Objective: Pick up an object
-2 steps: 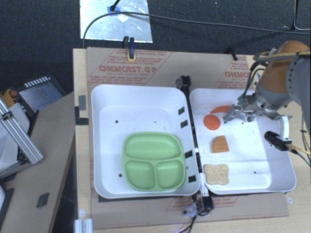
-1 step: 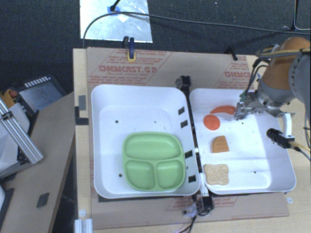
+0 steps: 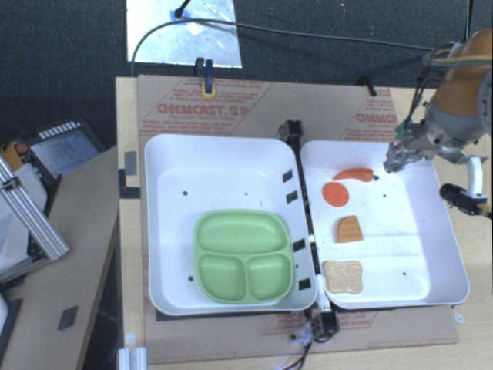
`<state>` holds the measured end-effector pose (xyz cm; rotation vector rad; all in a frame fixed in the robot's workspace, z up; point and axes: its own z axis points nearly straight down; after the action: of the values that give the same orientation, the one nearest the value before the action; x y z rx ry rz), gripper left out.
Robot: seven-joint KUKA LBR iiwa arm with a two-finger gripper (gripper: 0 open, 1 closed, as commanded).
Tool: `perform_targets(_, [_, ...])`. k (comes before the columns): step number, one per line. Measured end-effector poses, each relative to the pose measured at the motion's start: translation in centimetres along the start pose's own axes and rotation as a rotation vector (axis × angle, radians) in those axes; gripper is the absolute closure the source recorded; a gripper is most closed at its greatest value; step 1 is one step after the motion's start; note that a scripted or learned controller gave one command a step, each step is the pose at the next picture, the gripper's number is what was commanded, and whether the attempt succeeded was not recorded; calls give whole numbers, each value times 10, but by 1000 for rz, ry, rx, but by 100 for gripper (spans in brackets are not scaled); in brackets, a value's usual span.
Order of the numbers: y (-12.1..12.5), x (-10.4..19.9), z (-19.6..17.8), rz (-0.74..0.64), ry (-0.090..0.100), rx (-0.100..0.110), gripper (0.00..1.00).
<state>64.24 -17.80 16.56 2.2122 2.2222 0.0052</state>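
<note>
End effector (image 3: 400,157) sits just at 3 o'clock of the orange chili (image 3: 354,175) in the right bin (image 3: 443,241); grip state: cannot tell. Judgement: centre over the chili, descend straight, avoid the red disc (image 3: 335,194) at its 7 o'clock.

You saw two white bins side by side. The left bin (image 3: 166,168) held a green tray (image 3: 243,254) with three parts. The right bin (image 3: 431,245) held an orange pepper (image 3: 353,174), a red round slice (image 3: 335,194), an orange wedge (image 3: 349,229) and a toast slice (image 3: 343,277). The gripper (image 3: 398,159) hung just right of the pepper.
</note>
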Motion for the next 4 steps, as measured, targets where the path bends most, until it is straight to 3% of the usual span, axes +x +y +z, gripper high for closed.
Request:
perform_targets(2, [1,-8,-100,0,0,-1,100])
perform_targets(4, [1,110,-100,-5,3,5,100])
